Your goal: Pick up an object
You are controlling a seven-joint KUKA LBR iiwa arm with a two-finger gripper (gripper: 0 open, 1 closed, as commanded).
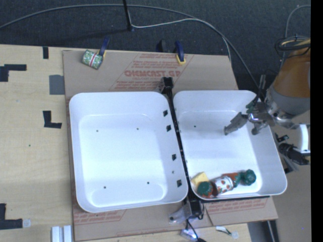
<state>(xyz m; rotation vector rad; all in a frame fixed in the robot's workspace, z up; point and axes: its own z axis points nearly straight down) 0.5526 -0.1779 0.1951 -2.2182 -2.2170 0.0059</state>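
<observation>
Near the right bin's (262, 150) front edge lie toys (225, 182), well apart from the spread-fingered gripper (243, 126).

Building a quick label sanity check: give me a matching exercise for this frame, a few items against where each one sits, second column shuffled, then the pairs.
Column 1:
1. claw
2. cluster of small objects
3. small green patterned block
4. yellow-tipped clamp

Column 2:
A. on the cardboard outside the bins, far left corner
B. near edge of the right bin
C. far edge of the cardboard, above the seam between the bins
D. above the far right part of the right bin

Pairs: 1-D, 2-B, 3-A, 4-C
</observation>
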